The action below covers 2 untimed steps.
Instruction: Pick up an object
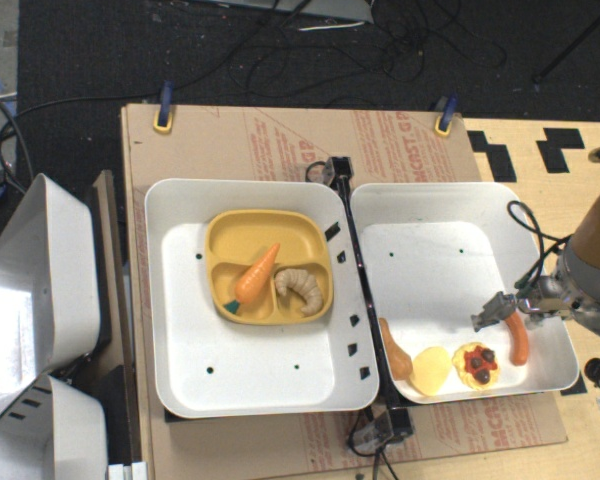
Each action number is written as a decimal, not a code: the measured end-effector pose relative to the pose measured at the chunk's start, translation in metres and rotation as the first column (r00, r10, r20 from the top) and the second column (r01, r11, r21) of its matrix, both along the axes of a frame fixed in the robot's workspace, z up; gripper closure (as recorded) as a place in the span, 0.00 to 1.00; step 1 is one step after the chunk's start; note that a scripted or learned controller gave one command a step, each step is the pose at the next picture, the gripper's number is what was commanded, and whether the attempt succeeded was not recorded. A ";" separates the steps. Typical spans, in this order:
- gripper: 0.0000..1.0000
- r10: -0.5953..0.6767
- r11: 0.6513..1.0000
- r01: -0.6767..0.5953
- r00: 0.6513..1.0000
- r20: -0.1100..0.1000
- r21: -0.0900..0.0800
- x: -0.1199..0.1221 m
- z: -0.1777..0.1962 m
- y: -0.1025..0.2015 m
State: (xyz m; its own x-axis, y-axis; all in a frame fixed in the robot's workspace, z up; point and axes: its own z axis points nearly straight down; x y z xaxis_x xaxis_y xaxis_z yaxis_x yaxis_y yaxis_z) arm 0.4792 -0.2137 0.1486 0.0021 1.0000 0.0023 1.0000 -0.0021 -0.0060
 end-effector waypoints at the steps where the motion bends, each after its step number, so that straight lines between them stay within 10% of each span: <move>1: 0.00 0.001 1.000 -0.001 1.000 0.002 0.000 -0.001 -0.054 0.001; 2: 1.00 0.000 1.000 0.000 1.000 0.007 -0.002 0.001 -0.041 0.001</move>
State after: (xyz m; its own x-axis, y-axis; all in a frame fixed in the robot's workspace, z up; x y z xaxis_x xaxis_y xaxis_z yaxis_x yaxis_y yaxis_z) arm 0.4798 -0.2131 0.1081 0.0020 1.0000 0.0000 1.0000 -0.0020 0.0005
